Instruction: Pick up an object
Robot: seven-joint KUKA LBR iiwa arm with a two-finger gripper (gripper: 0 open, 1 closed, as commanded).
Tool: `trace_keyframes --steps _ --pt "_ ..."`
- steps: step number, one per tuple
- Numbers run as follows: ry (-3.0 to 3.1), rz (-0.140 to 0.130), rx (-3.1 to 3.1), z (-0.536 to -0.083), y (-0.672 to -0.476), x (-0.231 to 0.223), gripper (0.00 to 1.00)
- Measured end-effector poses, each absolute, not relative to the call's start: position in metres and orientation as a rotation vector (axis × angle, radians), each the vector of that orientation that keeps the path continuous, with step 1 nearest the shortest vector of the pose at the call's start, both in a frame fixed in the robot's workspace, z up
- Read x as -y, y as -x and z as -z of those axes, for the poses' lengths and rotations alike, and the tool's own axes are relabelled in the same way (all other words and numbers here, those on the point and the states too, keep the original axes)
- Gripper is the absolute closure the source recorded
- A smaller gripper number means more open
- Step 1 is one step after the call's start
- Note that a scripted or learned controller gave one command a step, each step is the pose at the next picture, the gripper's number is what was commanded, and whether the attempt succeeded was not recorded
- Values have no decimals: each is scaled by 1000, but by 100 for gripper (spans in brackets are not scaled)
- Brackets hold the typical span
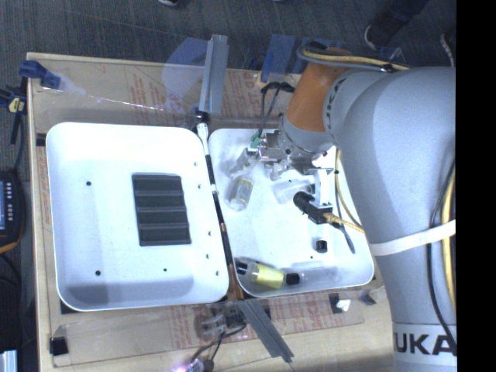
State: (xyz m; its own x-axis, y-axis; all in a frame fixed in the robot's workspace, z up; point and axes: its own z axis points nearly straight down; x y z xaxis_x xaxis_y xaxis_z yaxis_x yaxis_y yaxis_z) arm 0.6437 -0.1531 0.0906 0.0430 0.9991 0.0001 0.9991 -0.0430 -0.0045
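Yellow tube (pixel 267 274) lies at right bin's (pixel 358 273) near wall. Clear bottle (pixel 240 192) sits left of gripper (pixel 267 152), apparently untouched. Finger state cannot be told. Left bin (pixel 77 208) holds black block (pixel 161 208).

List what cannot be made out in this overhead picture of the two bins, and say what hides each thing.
- Claw, camera view: too small and cluttered to tell its state.
- Right bin, far right side: covered by the grey arm.
- Clear object by the divider: blurred, identity unclear.
- Small dark item: too small to name.
- Yellow marker-like object: markings unreadable.
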Motion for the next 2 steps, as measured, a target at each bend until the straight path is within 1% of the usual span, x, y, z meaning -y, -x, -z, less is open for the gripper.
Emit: trace_keyframes --steps 1,2 --pt "2234 -12 2214 -93 -642 110 0" --pt "2224 -6 2212 -91 -617 130 0"
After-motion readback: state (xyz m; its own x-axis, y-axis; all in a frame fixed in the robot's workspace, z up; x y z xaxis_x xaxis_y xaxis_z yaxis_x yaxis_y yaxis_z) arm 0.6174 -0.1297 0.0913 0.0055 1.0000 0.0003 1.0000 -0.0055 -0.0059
